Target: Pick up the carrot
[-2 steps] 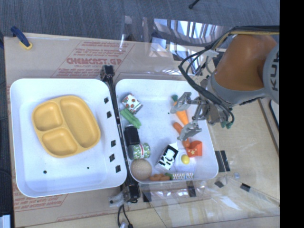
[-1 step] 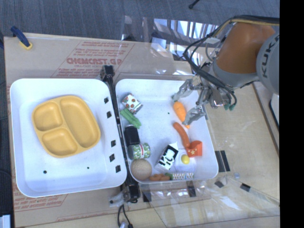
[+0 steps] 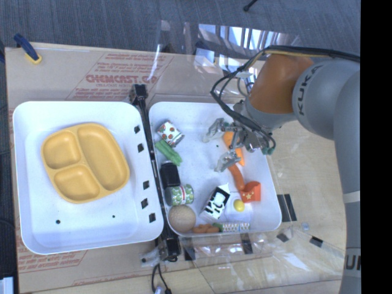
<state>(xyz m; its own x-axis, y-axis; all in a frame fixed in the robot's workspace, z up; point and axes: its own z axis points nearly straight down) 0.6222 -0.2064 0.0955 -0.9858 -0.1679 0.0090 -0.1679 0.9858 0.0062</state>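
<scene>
Over the right bin (image 3: 269, 182), near its far right corner, the grey arm (image 3: 324, 97) with its orange band (image 3: 275, 84) reaches down, and the hand (image 3: 222, 144) hangs above the white floor of the bin. Its two fingers (image 3: 214, 129) stand spread apart, one toward the far edge and one nearer, with bare bin floor showing between the tips; nothing is gripped between them. An orange carrot (image 3: 237, 156) lies just right of the fingers, partly under the wrist, running toward the near edge of the bin. Whether the hand touches it cannot be told.

Just past the carrot's near end sits a red-orange block (image 3: 251, 192), with a small yellow ball (image 3: 238, 206) beside it. A black-and-white box (image 3: 215, 203) lies tilted near the bin's near edge. Along the bin's left wall are a spotted can (image 3: 169, 133), a green pod-like piece (image 3: 168, 152), a black block (image 3: 169, 175), a green-patterned can (image 3: 179, 195) and a tan round thing (image 3: 181, 217). A second small orange piece (image 3: 206, 228) lies against the near wall.

The left bin (image 3: 30, 225) holds a yellow divided plate (image 3: 84, 161). Both bins sit on the desk (image 3: 73, 72).
</scene>
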